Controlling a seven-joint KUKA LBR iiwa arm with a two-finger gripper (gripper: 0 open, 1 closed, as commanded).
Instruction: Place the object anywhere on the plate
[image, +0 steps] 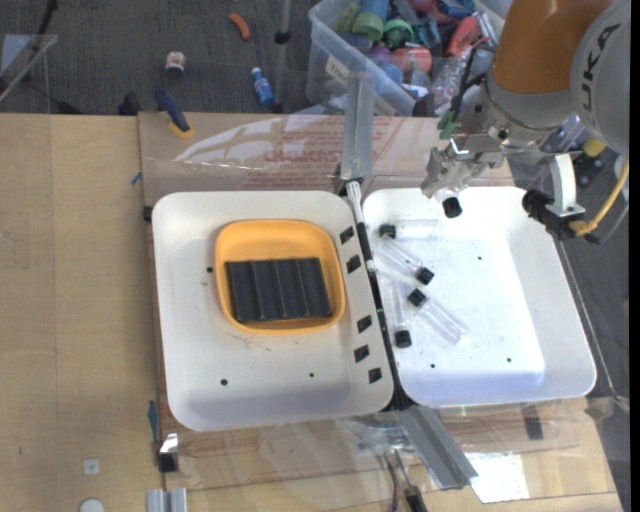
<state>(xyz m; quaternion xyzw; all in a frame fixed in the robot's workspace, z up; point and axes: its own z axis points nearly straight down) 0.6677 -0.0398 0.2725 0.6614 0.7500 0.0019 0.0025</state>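
An orange plate (232, 240) lies in the left bin (190, 380), and a black ribbed slab (278, 290) rests flat on it. My gripper (447, 185) hangs over the back of the right bin (520, 330), right of the divider. It is shut on a clear tube with a black cap (452, 207). The tube dangles from the fingers, cap end down, just above the bin floor. Several more clear tubes with black caps (424, 274) lie loose in the right bin's left half, below the gripper.
A metal divider rail (356, 130) runs between the bins, with black clips (358, 295) along the seam. A clear tote of coloured toys (400, 40) stands behind the bench. The arm's orange band (540, 50) and cables (590, 210) overhang the right bin's back right corner.
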